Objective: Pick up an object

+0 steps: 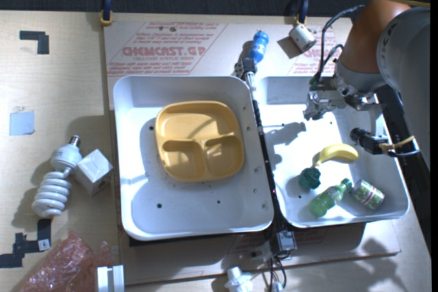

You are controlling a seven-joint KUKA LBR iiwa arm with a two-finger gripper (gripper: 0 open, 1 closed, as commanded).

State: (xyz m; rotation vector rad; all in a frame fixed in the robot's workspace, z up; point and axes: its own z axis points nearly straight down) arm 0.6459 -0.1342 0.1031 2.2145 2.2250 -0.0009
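I've got the gripper (pixel 316 108) hanging over the right bin's (pixel 393 210) far end — nothing between the fingers; can't tell how wide they stand. Targets sit well nearer than it: banana (pixel 337 153), bottle (pixel 328 197) and can (pixel 367 194) beside, prob. clustered for easy reach.

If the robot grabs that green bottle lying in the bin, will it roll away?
Probably. The green bottle lies on its side and looks round, so a nudge may roll it. It looks like light, smooth plastic, so it might slip.
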